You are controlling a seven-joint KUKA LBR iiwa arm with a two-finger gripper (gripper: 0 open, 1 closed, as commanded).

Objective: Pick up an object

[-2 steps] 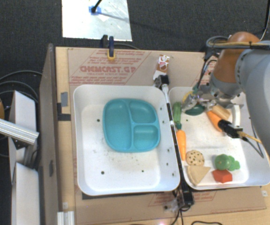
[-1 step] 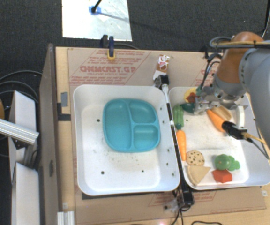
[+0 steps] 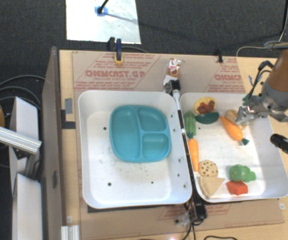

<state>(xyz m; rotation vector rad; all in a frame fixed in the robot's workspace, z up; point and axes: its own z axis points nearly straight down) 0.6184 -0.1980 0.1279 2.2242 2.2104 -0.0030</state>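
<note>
White bin [image 3: 271, 156] (glossy) holds a tapered carrot [image 3: 232, 129]

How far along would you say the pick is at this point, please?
Done: the hand has reached the right bin, at the upper end of the larger toy carrot. In hand: nothing visibly gripped. Left: closing on the carrot and lifting; it lies on the bin floor.

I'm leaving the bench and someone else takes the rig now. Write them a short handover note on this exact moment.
Gripper: low over the right bin, at the upper end of the larger carrot; whether it grips is unclear.
Right bin also holds a smaller carrot, broccoli, red block, cookie and other toy food.
Left bin holds the teal divided plate.
Done: arm at the carrot.
Left: secure and lift an object.
</note>
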